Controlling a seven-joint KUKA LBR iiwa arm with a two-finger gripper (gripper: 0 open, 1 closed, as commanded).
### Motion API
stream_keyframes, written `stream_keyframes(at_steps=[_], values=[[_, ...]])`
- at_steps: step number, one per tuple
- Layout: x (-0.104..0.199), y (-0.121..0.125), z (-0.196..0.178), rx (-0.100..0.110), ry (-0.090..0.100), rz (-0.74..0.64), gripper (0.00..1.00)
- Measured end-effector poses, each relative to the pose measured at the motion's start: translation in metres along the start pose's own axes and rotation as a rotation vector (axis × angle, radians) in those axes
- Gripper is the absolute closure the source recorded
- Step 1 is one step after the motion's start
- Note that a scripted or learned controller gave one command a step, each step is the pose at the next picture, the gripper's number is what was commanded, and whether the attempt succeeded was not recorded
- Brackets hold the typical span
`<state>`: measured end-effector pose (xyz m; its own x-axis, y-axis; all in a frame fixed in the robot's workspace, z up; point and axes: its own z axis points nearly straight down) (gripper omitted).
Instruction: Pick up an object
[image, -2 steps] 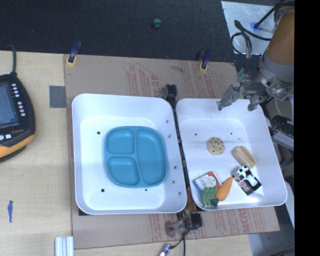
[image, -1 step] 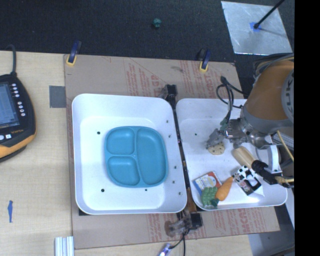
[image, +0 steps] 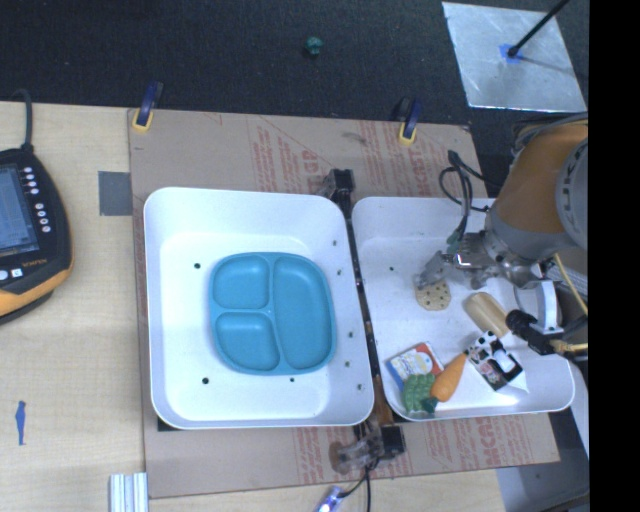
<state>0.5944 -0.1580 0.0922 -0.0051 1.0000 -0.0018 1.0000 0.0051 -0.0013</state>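
Gripper (image: 440, 272) low in the right bin (image: 395, 225), fingers (image: 432, 270) spread apart, tips just above the cracker-like tan disc (image: 434, 295); nothing between them. Reads as the approach step of a pick, grasp not yet made. Next move likely calls for a short descent onto the disc, then closing; it lies flat, so the tips may skid over it. Taking the disc as landmark: a wooden-handled tool (image: 487, 311) just to its right, a black-and-white piece (image: 495, 362) below that, a carrot (image: 450, 377) lower right, a small packet (image: 412, 362) with a green item (image: 420, 393) below. Left bin (image: 165, 225), well left of the disc, holds a blue divided plate (image: 271, 312). Both bins sit on the worktop (image: 60, 400).
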Motion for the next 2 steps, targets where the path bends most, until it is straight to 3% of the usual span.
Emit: stream_keyframes(at_steps=[1, 2], values=[[0.037, 0.001, 0.001, 0.004, 0.001, -0.002, 0.00], [-0.003, 0.060, -0.001, 0.001, 0.002, 0.001, 0.00]])
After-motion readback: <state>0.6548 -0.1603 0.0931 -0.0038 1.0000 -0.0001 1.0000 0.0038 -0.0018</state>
